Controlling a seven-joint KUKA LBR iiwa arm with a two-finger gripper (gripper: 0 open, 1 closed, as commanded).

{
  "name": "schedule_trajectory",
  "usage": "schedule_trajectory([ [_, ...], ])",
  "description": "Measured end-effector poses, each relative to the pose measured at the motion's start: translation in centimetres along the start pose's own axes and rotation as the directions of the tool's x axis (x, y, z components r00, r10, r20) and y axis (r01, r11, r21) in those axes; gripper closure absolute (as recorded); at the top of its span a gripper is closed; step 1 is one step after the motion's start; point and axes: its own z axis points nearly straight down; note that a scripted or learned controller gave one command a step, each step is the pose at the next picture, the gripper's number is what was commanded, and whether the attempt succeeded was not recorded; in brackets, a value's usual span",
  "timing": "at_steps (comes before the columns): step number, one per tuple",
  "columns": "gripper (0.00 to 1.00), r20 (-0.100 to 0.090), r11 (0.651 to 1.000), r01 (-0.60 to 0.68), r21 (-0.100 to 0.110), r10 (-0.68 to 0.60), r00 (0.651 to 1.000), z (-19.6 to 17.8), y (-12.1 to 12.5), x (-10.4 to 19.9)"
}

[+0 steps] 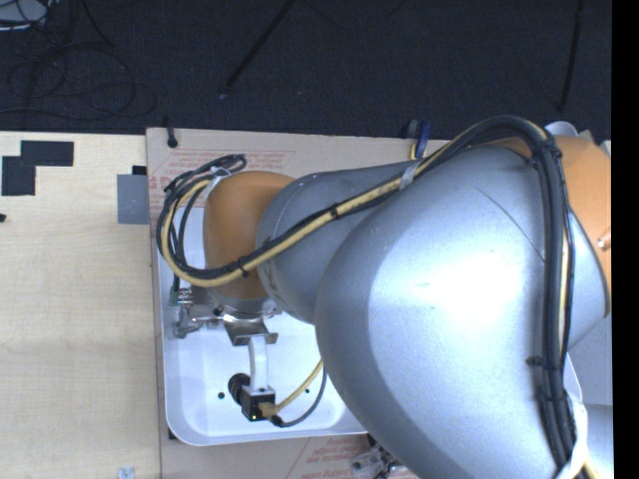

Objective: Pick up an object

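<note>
From my seat the arm (pixel 429 297) swallowed most of the picture: a great grey shell sweeping in from the right, cut off at the right and bottom edges. Its orange band (pixel 240 228) sat over the top of the left bin (pixel 200 412), with dark and yellow cables looped around it.

Below that band I could see the gripper (pixel 222 319) only as a cluster of metal parts in shadow, low over the bin's upper left part. Open or closed, holding something or not: I could not tell, the wrist was in the way.

The bin showed me just its lower left corner, a curved white rim and a stretch of bare white floor with a couple of tiny dark specks. The arm covered the rest of it, along with everything to its right. So where the object lay, I could not say; the arm's bulk covered any spot it might occupy.

Under the bin, a brownish sheet (pixel 300 153) with faint red print poked out at the top and bottom. A small blue item (pixel 417 133) at its top edge was too small to identify. To the left ran the pale wooden bench (pixel 70 317), with a grey patch (pixel 130 198) and black shapes (pixel 38 163).
</note>
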Motion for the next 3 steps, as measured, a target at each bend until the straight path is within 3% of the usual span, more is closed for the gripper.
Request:
schedule_trajectory([
  [1, 0.0, -0.01, 1.0, 0.007, -0.014, -0.007, 1.0, -15.0, 5.4, 0.4],
  [2, 0.0, -0.003, 1.0, 0.007, 0.007, -0.007, 1.0, -10.0, 9.5, 0.3],
  [3, 0.0, -0.003, 1.0, 0.009, 0.009, -0.009, 1.0, -6.6, 9.4, 0.4],
])
